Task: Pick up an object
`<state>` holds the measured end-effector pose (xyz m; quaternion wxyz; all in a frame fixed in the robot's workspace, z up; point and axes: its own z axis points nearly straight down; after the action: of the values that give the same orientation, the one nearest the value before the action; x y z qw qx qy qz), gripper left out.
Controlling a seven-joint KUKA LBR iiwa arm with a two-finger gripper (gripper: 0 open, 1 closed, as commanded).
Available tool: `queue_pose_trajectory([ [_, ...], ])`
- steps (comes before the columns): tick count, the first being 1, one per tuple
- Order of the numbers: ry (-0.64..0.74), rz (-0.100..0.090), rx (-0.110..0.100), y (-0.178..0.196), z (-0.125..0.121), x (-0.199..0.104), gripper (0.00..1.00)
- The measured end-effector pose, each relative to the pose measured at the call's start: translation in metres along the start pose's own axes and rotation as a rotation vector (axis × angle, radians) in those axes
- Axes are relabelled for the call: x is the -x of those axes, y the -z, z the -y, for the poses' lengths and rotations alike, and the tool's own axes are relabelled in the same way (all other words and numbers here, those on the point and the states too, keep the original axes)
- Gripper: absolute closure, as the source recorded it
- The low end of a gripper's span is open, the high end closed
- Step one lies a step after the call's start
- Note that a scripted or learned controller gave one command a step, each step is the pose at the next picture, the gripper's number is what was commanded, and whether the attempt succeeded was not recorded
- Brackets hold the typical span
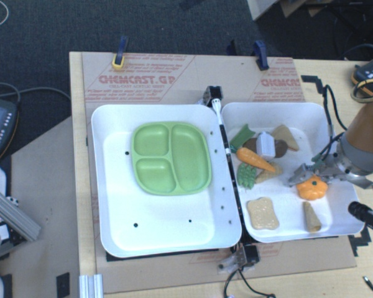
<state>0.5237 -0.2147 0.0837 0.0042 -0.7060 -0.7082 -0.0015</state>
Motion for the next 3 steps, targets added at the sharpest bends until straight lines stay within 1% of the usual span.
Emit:
queue_pose_trajectory([
  [1, -0.002, 0.006, 0.003, 0.011, 0.0, 0.002, 1.0],
  [2, -0.002, 0.011, 0.009, 0.056, -0.005, -0.001, 1.0],
  [3, -0.003, 0.012, 0.01, 0.107, -0.009, 0.009, 1.0],
])
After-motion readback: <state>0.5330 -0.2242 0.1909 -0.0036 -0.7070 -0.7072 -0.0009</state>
